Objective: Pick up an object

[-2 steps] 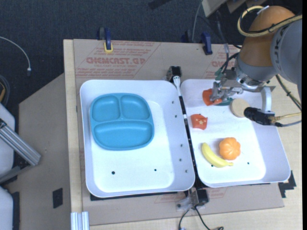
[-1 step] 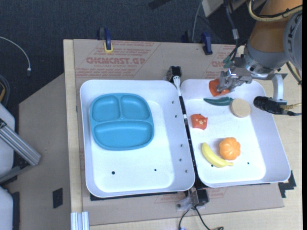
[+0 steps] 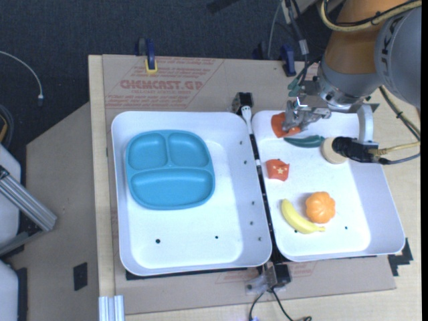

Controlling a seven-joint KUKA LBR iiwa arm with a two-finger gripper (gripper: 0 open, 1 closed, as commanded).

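Claw [image 3: 297, 120]: low over the far-left part of the right bin [image 3: 368, 206], at about 11 o'clock from the middle of that bin. Open or closed, not possible to tell from this angle.

Orange-red object [image 3: 278, 125] just at 9 o'clock of the claw, partly covered by it, close to the bin's rim. Dark green curved object [image 3: 306, 140] just at 5 o'clock of the claw, lying flat.

Farther out, at 6 o'clock of the orange-red object, small red piece [image 3: 277, 169], apart from both, near the left wall of the bin. At 5 o'clock from the red piece, yellow banana [image 3: 299, 219] and round orange fruit [image 3: 320, 206], touching, the fruit at 2 o'clock of the banana.

Left bin [image 3: 200, 239] at 9 o'clock of the right bin, rims meeting. Inside it, blue divided plate [image 3: 170, 168] with three compartments, toward the 10 o'clock part.

Under both bins, brown board [image 3: 167, 82], with blue clamp [image 3: 148, 49] on its 12 o'clock edge.
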